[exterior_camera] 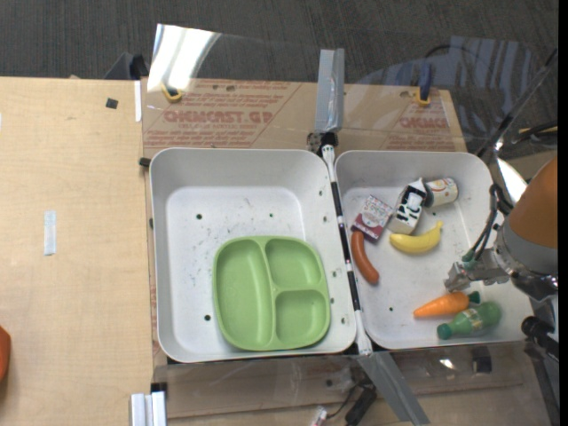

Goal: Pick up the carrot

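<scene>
The orange carrot [441, 305] lies near the front right of the right bin [390, 331], its tip pointing left. A green bottle [469, 319] lies right beside it on the near side. My gripper [461, 277] hangs just above and behind the carrot's thick end, at the bin's right side. Nothing shows held in it. The arm's orange band [543, 211] rises behind it at the right edge.
Further back in the right bin lie a yellow banana [417, 240], a red sausage [365, 258], a small pink carton [374, 216], a black-and-white pack [411, 205] and a can [441, 190]. The left bin [177, 238] holds a green divided plate [271, 291].
</scene>
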{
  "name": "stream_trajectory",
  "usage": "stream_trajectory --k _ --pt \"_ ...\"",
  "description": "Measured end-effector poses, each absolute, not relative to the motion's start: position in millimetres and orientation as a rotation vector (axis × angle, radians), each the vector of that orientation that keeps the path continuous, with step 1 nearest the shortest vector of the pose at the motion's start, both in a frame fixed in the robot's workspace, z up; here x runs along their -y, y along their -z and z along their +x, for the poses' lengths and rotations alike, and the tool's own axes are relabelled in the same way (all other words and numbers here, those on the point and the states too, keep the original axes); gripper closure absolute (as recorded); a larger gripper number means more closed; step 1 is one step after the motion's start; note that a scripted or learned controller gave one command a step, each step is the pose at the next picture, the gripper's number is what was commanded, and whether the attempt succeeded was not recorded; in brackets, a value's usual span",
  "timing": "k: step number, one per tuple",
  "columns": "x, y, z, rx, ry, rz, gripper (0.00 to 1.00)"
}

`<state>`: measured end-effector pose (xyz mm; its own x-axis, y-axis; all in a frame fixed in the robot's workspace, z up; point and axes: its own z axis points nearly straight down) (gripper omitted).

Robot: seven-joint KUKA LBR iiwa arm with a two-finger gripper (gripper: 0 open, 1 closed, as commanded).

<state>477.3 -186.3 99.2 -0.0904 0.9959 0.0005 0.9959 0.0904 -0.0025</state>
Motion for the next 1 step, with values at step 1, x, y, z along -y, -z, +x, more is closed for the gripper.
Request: stream_trajectory --k 1 --pt "186.3 -99.2 477.3 2.318 -0.003 -2.118 0.0"
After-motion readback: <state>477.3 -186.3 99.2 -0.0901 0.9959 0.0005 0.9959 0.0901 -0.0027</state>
